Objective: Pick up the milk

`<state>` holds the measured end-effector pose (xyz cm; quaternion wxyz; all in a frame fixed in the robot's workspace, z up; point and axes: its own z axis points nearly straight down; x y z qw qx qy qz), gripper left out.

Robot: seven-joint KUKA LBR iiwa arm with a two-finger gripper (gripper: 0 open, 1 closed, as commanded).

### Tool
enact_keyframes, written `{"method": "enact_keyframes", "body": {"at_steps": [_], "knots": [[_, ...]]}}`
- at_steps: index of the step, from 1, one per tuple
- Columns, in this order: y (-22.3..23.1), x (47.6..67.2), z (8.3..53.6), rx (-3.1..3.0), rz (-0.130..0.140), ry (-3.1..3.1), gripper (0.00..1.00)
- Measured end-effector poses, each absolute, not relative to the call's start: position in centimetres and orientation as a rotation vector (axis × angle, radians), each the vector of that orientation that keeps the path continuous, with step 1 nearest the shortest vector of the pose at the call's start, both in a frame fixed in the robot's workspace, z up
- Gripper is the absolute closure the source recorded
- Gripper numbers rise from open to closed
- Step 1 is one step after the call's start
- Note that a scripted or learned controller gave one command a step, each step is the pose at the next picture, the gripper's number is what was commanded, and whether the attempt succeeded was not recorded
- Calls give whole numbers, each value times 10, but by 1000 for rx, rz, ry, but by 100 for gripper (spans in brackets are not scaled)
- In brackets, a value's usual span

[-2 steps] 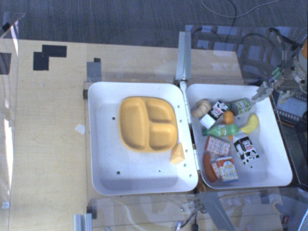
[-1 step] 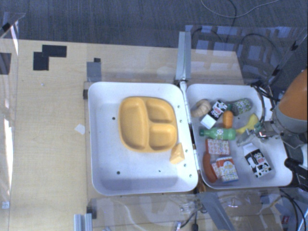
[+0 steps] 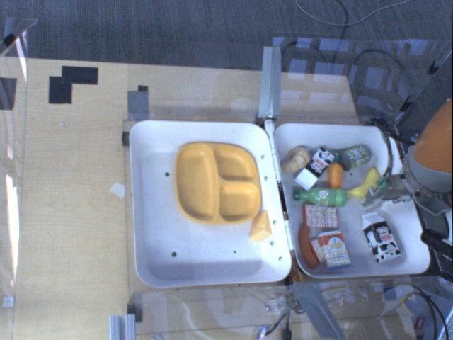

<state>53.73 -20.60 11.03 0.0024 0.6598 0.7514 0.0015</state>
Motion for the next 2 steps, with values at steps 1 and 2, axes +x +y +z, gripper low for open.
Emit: {"method": "enact_keyframes", "body": {"at_steps": [1,2], "knots": [[-206,537,110,2070,4,2358,0],[-205,500,101,2292,3,2150,0]]}}
